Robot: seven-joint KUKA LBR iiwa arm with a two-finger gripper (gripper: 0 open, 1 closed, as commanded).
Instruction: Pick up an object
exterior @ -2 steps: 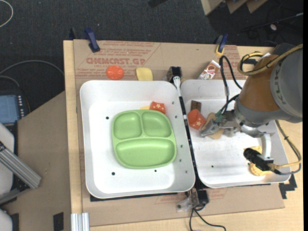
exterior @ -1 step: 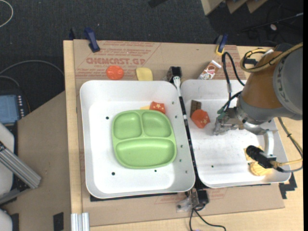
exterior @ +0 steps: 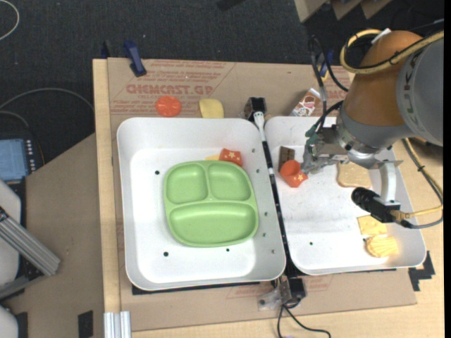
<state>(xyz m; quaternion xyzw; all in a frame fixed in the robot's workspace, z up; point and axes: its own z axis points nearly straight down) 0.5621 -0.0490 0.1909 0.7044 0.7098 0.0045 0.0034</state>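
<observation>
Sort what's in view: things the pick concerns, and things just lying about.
Job in hand:
gripper
red toy beside it, right bin

Lying about:
green divided plate, left bin
yellow pieces
orange disc on the bench

Pale green divided plate (exterior: pixel 210 203), white bins (exterior: pixel 134 189), red-orange tomato toy (exterior: pixel 292 174), yellow crinkled chip (exterior: pixel 381 245), orange-banded grey arm (exterior: pixel 384 83)

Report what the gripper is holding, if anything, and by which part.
Cannot be told. The gripper sits right beside the red toy in the right bin, but no hold shows.
</observation>
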